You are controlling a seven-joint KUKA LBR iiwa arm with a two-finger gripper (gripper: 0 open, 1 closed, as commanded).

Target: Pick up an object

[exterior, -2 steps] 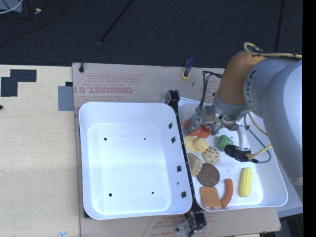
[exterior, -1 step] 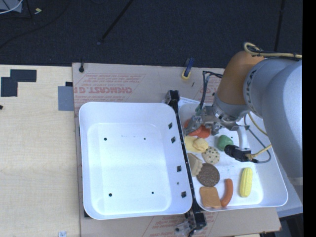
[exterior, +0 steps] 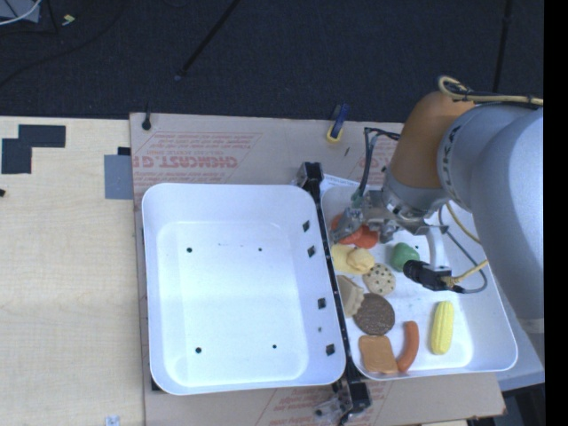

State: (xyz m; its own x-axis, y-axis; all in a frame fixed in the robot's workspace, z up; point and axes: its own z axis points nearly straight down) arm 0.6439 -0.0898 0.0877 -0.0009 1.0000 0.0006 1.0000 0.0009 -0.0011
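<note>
Arm [exterior: 479, 176]: grey with orange band, entering from right, bent down over upper half of right bin.
Tool [exterior: 366, 223]: low at upper left corner of right bin, directly above red piece; finger state cannot be told.
Right bin [exterior: 497, 349]: toy foods crowded along left wall; bare floor toward right wall and lower right corner.
Red piece [exterior: 359, 237]: just under tool, beside yellow lump [exterior: 352, 258].
Cookie [exterior: 381, 280]: below yellow lump, near brown disc [exterior: 375, 314].
Green piece [exterior: 404, 255]: mid-bin, next to black cable fitting [exterior: 428, 276].
Corn [exterior: 441, 327]: upright, apart from others, near right side.
Sausage [exterior: 407, 345]: lower edge, beside toast slice [exterior: 378, 355].
Left bin [exterior: 231, 282]: floor open wall to wall.
Table [exterior: 62, 282]: bare pale surface left of bins.
</note>
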